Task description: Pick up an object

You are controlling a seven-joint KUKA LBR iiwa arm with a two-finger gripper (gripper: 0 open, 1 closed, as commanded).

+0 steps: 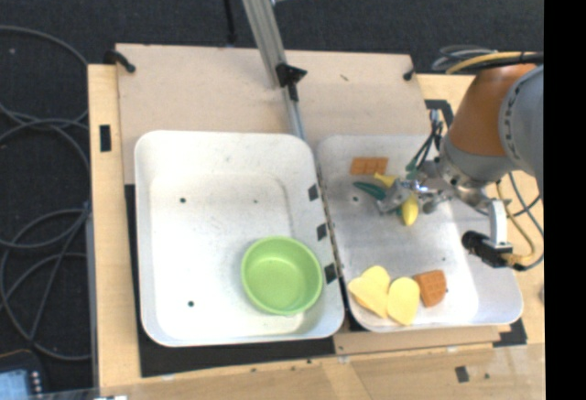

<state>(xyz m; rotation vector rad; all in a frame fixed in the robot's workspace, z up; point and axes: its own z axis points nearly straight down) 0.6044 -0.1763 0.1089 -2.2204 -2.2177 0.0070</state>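
Observation:
My gripper (403, 198) is low over the upper middle of the right bin (476, 302), reaching in from the right. A small yellow object (410, 212) lies right at its tip, and a green piece (370, 190) sticks out to its left. A small yellow bit (385, 178) and an orange flat block (368, 167) lie just beyond, toward the bin's far side. Two pale yellow pieces (385, 294) and an orange-brown chunk (431, 286) rest near the bin's front edge.
The left bin (183, 206) holds a green bowl (281, 274) at its front right corner. A slanted metal post (264, 14) rises behind the bins. Cables (499, 233) hang by the arm's wrist at the right.

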